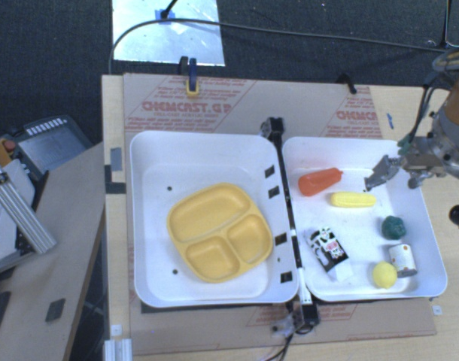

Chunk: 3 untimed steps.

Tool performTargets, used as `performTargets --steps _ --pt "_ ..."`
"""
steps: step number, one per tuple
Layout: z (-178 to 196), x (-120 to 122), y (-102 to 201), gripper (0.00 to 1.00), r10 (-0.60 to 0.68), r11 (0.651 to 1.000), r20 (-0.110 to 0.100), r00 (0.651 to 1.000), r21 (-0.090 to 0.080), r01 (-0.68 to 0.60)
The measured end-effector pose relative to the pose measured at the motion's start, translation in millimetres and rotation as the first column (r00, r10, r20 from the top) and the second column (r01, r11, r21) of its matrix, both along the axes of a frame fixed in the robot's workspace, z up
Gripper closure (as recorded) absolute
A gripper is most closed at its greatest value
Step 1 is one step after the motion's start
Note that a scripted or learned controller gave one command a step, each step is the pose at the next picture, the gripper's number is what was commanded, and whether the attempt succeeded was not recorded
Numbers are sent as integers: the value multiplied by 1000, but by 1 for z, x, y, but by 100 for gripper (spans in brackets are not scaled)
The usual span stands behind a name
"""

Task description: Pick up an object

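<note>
The right bin (pixel 433 277) holds an orange carrot-shaped toy (pixel 320 180), a yellow corn-like piece (pixel 353 199), a dark green ball (pixel 393 227), a small white can (pixel 402 258), a yellow lemon-like ball (pixel 384 275) and a black-and-white patterned box (pixel 329 249). My gripper (pixel 396 177) hovers over the bin's upper right part, just right of the yellow corn piece and above the green ball. Its two dark fingers are spread apart with nothing between them.
In the left bin (pixel 150 201) lies a yellow divided plate (pixel 218 232). A black ridge with clips (pixel 284 209) separates the two bins. Cables run across the dark floor behind the bench, and grey equipment stands at the far left.
</note>
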<state>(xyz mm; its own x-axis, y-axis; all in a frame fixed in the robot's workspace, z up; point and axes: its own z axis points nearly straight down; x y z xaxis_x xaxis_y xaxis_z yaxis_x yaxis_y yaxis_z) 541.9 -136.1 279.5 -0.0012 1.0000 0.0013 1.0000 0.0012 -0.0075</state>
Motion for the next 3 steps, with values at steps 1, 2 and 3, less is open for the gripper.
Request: performTargets --steps 1,2,3 --pt "5 2 0 0 2 1000 9 1000 -2 -2" --pt "-58 2 -2 0 0 1000 4 1000 -1 0" --pt "-113 -3 -11 0 -1 1000 4 1000 -1 1"
